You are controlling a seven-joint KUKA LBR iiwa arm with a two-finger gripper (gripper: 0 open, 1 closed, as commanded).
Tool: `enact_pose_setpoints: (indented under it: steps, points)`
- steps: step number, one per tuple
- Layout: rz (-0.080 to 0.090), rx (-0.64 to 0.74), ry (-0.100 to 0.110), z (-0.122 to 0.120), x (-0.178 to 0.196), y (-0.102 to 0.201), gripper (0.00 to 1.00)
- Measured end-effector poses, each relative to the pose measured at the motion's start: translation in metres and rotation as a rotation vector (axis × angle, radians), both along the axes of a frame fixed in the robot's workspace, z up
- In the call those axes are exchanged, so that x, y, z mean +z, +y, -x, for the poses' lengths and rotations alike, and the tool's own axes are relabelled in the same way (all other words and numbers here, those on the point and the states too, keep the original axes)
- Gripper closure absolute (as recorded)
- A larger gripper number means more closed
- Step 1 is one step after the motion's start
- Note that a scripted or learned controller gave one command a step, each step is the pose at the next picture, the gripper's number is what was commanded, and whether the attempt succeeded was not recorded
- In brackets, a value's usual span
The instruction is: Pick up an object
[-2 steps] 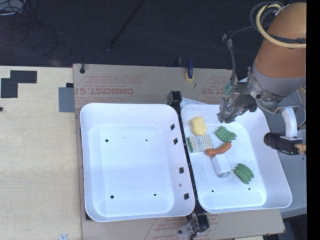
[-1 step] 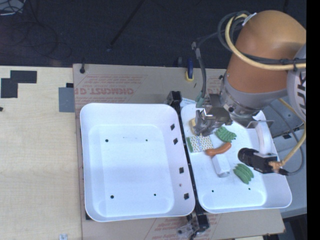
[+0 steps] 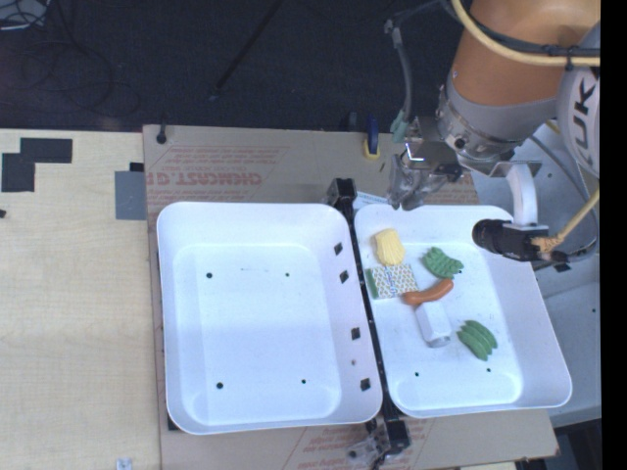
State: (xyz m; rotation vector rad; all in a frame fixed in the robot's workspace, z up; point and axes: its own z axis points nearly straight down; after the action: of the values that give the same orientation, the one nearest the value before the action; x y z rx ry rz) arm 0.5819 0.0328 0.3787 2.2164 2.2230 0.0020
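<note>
The tool (image 3: 407, 200) hangs over the far rim of the right bin (image 3: 534, 385), close to that bin's far corner beside the divider between the two bins. Its tip is small and dark against the desk (image 3: 245, 160), so I cannot tell whether it is released or clenched; nothing is visible in it.

All the candidate things lie in the right bin, nearer the camera than the tool. Taking the tool as the landmark: the corn cob (image 3: 389, 247) is the nearest, just toward the camera from the tool and a touch toward the divider, its long axis running roughly away from the camera. Just beyond the cob from the tool lies a checkered pad (image 3: 393, 281), touching or almost touching the cob. An orange carrot (image 3: 429, 294) lies past the pad, its long axis slanting across the bin. A green leafy piece (image 3: 443, 262) sits off to the arm's side of the tool's line. Farther on are a grey cylinder (image 3: 434, 326) and a green pea pod (image 3: 477, 339), well apart from the tool. The left bin (image 3: 186, 399) lies across the divider from the tool.

In my judgement no pick has begun. The cob looks the easiest target: the move is a short shift toward the camera and a descent, with the closing direction set across the cob's long axis.
</note>
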Motion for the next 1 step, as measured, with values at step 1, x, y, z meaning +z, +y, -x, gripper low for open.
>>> enact_pose_setpoints:
  steps: [1]
  points:
    - [0.0,0.0,0.004,-0.0576,-0.0281,0.037,1.0]
